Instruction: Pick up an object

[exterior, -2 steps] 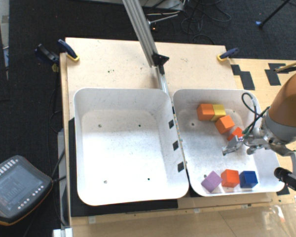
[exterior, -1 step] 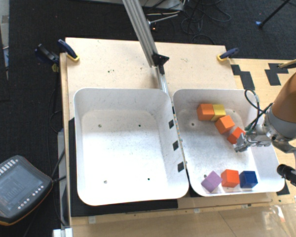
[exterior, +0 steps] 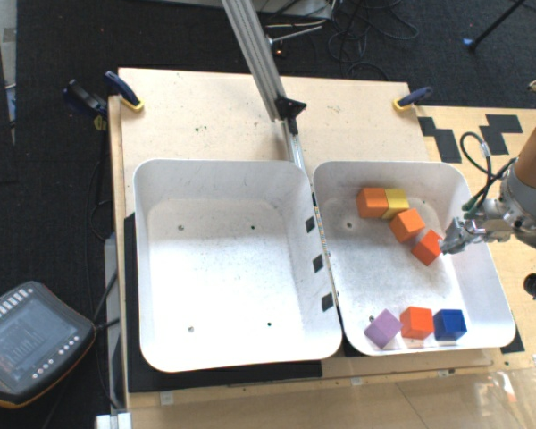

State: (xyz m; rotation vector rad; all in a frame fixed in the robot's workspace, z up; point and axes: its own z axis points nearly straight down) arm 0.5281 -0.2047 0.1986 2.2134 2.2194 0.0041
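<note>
Orange block | touching fingers | grip state cannot be told | arm cut off right

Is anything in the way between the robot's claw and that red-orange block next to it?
Nothing visible is. The gripper sits right beside the red-orange block near the right bin's right wall, with no other thing between them. The orange block lies just beyond it on the far side, close enough to get bumped.

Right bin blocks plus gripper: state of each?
Gripper: at red-orange block, grasp unclear.
Red-orange block: tilted, beside gripper.
Orange block: tilted, touching yellow block.
Yellow block: flat.
Orange cube: flat.
Purple block: tilted.
Orange-red block: flat.
Blue block: flat.
</note>
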